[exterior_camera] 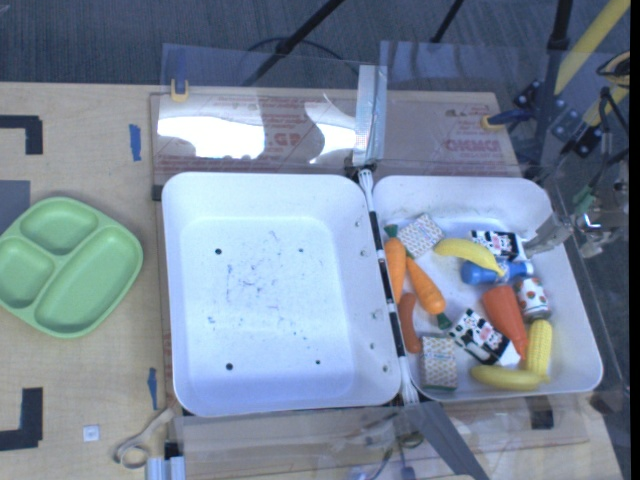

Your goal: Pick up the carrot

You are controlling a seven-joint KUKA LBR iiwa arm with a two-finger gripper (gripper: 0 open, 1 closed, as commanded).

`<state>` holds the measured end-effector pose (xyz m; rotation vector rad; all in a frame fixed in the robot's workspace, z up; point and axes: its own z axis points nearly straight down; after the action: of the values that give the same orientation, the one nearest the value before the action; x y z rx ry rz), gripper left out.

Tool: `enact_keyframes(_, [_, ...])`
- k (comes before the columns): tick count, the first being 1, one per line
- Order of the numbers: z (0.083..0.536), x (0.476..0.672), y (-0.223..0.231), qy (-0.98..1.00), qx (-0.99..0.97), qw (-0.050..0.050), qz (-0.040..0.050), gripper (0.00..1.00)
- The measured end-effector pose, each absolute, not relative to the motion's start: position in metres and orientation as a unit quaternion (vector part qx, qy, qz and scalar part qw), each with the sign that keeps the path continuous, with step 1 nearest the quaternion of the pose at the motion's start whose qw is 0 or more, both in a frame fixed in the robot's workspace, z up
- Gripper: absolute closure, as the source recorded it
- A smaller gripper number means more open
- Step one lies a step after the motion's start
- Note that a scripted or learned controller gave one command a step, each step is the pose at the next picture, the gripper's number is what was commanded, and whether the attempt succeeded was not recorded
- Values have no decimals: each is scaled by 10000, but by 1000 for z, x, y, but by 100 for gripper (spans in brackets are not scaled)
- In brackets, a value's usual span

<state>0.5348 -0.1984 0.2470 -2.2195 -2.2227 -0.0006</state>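
Counter (80, 118): bears two bins side by side, touching along their inner edges.
Left bin (190, 208): between the divided plate and the right bin.
Divided plate (68, 265): on the counter, left of the left bin, apart from it.
Right bin (580, 353): holds the toys.
Carrot (425, 285): in the right bin, near its left wall.
Banana (470, 254): right of the carrot.
Corn cob (540, 348): near the right bin's front right corner.
Claw (565, 230): over the right bin's right rim.

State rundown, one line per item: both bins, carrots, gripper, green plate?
Left white bin: flat on the bench.
Right white bin: crowded with toy food.
Slim orange carrots: loose by the divider.
Fat orange carrot: loose, mid-bin.
Gripper: above right bin's far edge.
Green divided plate: on bench, left.
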Motion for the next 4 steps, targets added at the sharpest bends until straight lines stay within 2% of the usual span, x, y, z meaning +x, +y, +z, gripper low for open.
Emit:
enact_keyframes(1, [270, 480, -147, -7347, -6784, 7, -1, 0])
enact_keyframes(2, [251, 480, -107, -7461, -6658, 4, -2, 0])
enact_keyframes(3, [200, 479, -3, -7247, -6890, 8, 3, 0])
enact_keyframes(4, [209, 480, -3, -7240, -6898, 0, -6, 100])
